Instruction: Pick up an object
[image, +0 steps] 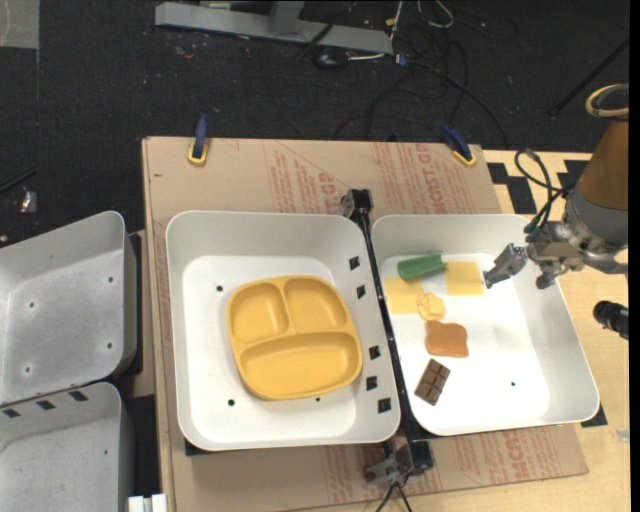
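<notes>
Pincer (503, 268) beside yellow slice (464, 279), right bin (560, 330)

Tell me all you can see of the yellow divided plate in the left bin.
The yellow divided plate looks like moulded plastic, a rounded rectangle with raised ribs that split it into three compartments: two smaller ones toward the far edge and one long one along the near edge. Nothing lies in any of them. It rests flat on the floor of the left bin, turned slightly askew to the bin's walls, roughly central, and apart from every wall. Nothing else touches it.
</notes>
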